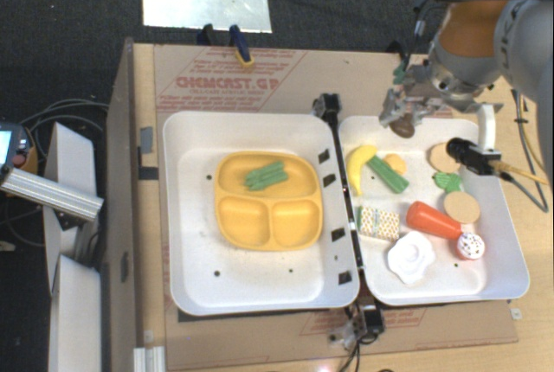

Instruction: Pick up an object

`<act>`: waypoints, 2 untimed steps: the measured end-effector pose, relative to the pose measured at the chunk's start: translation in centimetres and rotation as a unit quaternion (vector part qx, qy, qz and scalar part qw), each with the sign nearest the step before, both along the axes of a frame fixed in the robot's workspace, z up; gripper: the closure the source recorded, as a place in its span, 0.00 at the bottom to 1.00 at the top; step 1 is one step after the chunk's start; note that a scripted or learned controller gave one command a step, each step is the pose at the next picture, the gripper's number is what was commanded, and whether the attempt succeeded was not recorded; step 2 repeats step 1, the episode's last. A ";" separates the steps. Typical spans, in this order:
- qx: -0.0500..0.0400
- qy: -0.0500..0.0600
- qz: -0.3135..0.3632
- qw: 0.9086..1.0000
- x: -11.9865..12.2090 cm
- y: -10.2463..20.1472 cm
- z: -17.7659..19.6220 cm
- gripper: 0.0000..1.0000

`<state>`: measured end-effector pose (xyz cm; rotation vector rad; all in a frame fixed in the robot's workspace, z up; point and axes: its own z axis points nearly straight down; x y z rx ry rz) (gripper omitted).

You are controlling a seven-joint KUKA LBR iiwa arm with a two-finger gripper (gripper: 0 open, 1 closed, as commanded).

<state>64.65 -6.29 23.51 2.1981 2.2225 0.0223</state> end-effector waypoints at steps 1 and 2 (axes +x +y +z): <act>0.001 0.010 -0.001 1.000 -3.4 6.2 -0.2 1.00; 0.001 0.010 -0.001 1.000 -3.4 6.2 -0.2 1.00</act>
